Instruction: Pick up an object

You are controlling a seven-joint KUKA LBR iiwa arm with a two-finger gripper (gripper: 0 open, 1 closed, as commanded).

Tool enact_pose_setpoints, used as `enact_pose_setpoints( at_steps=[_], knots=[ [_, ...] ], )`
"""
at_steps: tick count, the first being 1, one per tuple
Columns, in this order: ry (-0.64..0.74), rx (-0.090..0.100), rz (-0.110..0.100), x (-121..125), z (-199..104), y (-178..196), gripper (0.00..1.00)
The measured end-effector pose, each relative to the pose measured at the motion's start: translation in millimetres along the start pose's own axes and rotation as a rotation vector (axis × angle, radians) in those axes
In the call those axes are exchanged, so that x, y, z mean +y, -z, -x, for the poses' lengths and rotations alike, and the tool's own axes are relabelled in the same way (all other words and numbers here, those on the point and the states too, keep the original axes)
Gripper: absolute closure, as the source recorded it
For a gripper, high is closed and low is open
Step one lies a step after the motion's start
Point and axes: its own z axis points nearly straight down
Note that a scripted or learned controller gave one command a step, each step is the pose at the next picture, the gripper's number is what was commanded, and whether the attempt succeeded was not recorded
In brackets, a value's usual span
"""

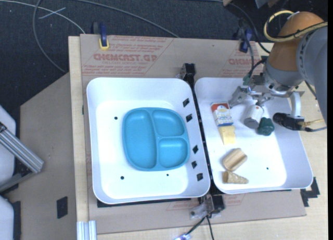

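While the gripper (253,110) hangs over the right bin (291,174), you cannot tell its state. Largest to smallest, near that bin's left wall: red-labelled carton (222,114), tan block (233,158), yellow piece (227,134), dark green lump (266,126) rightward.

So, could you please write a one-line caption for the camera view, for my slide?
KUKA arm's gripper over the right bin of small objects; blue divided plate in the left bin.

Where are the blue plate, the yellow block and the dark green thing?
Blue plate (155,138), camera view, its middle divider.
Yellow block (227,134), camera view, its top face.
Dark green thing (266,126), camera view, its middle.
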Motion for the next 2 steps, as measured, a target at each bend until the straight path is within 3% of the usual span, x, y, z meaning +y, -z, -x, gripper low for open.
enact_pose_setpoints(
  at_steps=[1, 2],
  knots=[
    [0.001, -0.001, 0.006, 1, 0, -16, 0.0],
    [0.002, -0.001, 0.006, 2, -1, -4, 1.0]
  ],
)
